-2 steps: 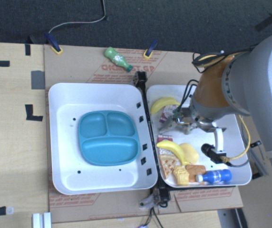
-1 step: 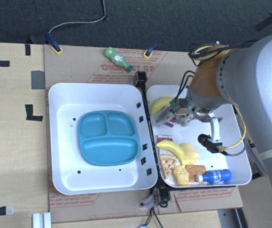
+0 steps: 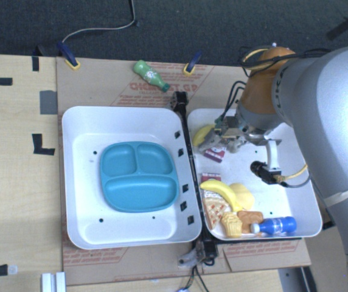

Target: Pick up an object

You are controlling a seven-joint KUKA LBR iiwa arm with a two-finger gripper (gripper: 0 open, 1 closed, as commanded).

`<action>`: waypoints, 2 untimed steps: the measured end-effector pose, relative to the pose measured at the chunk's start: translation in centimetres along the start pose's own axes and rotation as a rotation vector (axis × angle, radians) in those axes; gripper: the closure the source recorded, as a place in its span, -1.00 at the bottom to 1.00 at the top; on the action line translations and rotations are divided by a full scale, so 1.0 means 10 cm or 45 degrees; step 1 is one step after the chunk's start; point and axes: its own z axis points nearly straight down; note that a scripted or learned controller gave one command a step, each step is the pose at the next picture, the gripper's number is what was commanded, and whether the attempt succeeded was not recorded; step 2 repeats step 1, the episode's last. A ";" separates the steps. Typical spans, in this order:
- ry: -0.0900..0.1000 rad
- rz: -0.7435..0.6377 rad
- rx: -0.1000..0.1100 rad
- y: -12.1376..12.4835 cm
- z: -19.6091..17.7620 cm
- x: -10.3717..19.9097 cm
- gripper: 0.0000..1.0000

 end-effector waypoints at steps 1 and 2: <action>0.000 0.000 0.001 0.00 -0.09 0.00 1.00; 0.000 0.000 0.001 0.00 -0.09 0.00 1.00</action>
